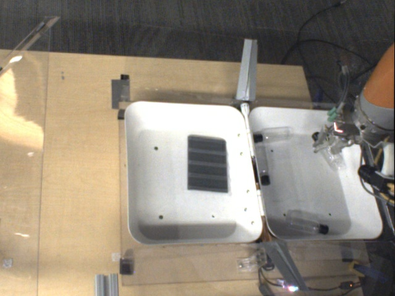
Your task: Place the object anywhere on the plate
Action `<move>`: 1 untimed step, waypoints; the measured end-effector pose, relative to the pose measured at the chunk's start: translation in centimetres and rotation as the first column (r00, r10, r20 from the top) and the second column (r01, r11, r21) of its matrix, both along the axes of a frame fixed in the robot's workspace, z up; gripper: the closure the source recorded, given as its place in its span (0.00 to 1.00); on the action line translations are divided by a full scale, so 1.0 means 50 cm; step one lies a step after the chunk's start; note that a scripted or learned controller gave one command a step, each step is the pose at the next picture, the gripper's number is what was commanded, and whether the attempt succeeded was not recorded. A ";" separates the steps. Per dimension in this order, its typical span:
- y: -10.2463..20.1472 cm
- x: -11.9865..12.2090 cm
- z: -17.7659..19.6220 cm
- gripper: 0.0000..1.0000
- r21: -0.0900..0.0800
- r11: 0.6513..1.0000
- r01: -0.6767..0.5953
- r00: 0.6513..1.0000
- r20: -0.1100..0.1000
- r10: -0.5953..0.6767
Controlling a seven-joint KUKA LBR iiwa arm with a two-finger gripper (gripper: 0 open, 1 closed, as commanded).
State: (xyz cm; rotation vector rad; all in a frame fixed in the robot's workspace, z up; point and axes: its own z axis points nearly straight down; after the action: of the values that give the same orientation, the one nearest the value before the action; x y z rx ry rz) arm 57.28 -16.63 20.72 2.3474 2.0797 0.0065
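Presently the gripper (332, 139) hangs over the right bin (308, 202), grip state indeterminate, seemingly seeking a clear tube (307, 223) lying near the front wall, while the dark ridged plate (207, 163) awaits in the left bin (148, 184).

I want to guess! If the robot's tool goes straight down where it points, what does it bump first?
Probably the white floor of the right bin. The tool hangs over a bare patch there; its height is hard to judge.
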 end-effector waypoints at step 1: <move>0.221 0.104 -0.041 1.00 0.000 0.944 -0.330 0.944 -0.002 0.330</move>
State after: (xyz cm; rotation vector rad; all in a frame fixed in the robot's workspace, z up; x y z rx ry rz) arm 62.45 -5.59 18.65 1.9664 2.4446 0.0053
